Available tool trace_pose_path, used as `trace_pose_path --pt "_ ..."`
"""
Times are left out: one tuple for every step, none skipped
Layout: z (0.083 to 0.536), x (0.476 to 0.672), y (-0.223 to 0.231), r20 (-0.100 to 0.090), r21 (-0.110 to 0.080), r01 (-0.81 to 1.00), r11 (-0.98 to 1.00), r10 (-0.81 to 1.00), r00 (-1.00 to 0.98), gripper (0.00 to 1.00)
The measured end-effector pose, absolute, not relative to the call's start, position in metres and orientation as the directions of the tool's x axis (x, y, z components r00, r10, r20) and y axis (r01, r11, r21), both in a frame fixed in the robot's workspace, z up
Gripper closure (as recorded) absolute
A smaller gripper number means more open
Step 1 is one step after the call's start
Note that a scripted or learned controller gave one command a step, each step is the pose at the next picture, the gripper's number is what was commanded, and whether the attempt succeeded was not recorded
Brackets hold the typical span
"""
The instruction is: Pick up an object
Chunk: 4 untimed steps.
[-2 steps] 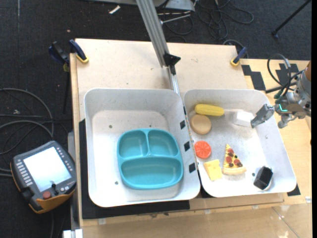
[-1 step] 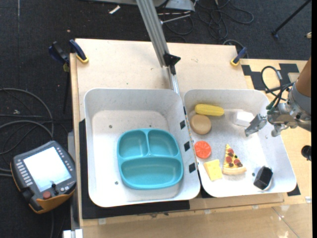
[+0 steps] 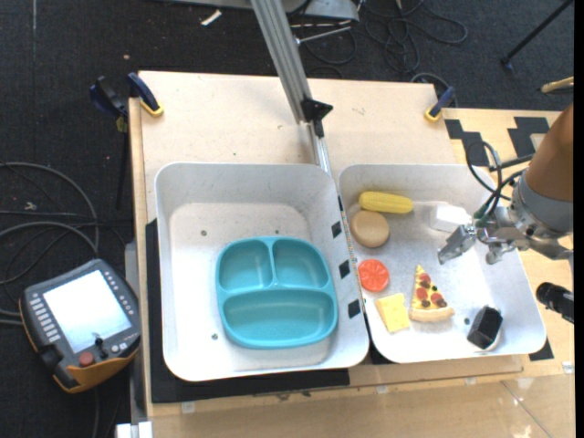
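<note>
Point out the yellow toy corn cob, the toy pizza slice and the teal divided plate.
Yellow toy corn cob (image 3: 386,203), camera view, middle of the cob.
Toy pizza slice (image 3: 427,297), camera view, centre of the topping side.
Teal divided plate (image 3: 274,316), camera view, floor of its large front compartment.

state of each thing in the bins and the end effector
divided teal plate: flat in left bin, upright
toy corn: lying on its side, right bin
toy pizza slice: lying flat
toy tomato slice: lying flat
toy cheese wedge: lying flat
black object: resting near the bin's corner
end effector: fingers spread, holding nothing
</note>
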<state>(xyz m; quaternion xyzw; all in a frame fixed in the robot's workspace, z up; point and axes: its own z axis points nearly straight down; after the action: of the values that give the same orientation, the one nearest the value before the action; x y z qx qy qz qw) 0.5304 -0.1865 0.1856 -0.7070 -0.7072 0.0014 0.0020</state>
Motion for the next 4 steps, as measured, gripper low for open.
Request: trace_pose_path --pt "0.126 0.526 -0.177 0.002 -0.007 1.000 0.001 1.000 0.000 0.00" --pt "0.139 0.529 -0.178 -0.001 0.001 1.000 0.001 1.000 -0.001 1.00" --pt "0.194 0.520 -0.180 -0.002 0.004 1.000 0.000 1.000 0.000 1.00" --pt "0.237 0.520 -0.182 -0.002 0.005 1.000 0.002 1.000 -0.002 1.00"
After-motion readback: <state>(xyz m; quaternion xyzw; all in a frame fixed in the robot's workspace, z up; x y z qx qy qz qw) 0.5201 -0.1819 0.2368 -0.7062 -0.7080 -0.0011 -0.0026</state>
